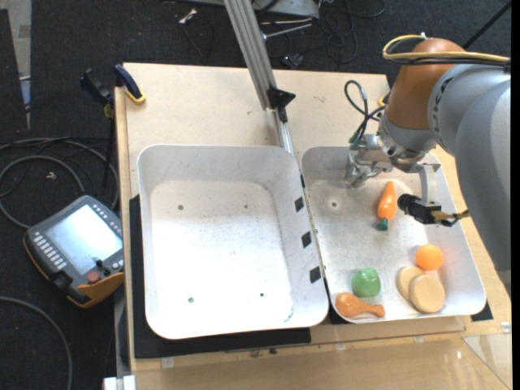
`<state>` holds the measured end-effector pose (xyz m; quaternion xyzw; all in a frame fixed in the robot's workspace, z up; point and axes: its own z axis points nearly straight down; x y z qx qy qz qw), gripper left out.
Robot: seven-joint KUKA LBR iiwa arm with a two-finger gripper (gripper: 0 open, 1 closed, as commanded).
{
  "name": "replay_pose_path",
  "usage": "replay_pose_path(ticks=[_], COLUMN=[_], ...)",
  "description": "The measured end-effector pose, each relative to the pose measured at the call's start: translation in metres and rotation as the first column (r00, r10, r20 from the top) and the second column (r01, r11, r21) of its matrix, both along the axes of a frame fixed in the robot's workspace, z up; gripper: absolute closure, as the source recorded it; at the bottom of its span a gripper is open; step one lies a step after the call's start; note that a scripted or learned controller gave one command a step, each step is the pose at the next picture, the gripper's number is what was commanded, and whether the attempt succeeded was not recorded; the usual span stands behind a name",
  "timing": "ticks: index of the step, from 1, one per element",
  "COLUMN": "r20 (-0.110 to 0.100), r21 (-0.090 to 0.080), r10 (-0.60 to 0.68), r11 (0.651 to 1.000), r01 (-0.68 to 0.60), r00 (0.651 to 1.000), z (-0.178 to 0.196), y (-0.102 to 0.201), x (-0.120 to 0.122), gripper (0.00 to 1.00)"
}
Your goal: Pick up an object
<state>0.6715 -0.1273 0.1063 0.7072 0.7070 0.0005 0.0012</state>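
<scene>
We see the gripper (358, 175) low at the right bin's (471, 295) back, carrot (387, 201) beside it; finger state we cannot tell.

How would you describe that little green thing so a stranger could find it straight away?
Start at the right-hand white bin, the one that the grey arm reaches over. Along its near edge lies a row of small toy foods, and the green apple sits just above the orange pear-shaped toy, left of the two tan discs. It is round and the only green item there.
</scene>
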Motion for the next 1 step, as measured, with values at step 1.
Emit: replay_pose_path(ticks=[1], r20=[0.004], r21=[0.000], r10=[0.002], r11=[1.000], r01=[-0.002], r00=[1.000], z=[0.0438], y=[0.0034], x=[0.0005], gripper=[1.00])
